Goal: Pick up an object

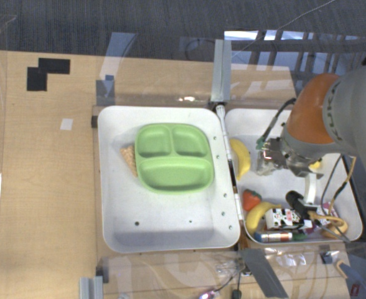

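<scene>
Bananas (pixel 241 156) and clutter (pixel 289 223) crowd the right bin (pixel 355 229); pincer (pixel 282 161) state unclear.

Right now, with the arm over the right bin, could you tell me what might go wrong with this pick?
The items crowd the near corner of the right bin: a banana, a red object and a small box touch, so a grasp may catch two or slip. Another banana lies against the bin divider, leaving little finger room.
</scene>
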### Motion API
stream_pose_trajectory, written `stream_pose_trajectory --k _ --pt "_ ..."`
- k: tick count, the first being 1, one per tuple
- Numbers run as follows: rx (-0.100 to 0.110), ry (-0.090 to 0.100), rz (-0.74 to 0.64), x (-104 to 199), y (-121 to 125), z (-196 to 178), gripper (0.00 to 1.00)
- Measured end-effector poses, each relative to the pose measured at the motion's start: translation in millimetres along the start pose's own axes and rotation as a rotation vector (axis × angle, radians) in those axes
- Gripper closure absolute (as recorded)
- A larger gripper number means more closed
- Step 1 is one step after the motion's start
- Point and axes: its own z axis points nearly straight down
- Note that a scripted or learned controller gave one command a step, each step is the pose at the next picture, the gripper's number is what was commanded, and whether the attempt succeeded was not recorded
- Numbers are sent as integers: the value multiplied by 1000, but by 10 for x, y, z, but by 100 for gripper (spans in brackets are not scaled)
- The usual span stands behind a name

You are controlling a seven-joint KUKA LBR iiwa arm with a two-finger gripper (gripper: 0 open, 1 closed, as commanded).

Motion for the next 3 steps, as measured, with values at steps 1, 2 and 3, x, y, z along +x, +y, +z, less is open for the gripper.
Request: stream_pose_trajectory --k 1,2,3 --pt "8 0 -227 -143 310 -277 100" --pt "-1 0 -47 -44 73 4 100" --pt "1 -1 72 55 463 20 100"
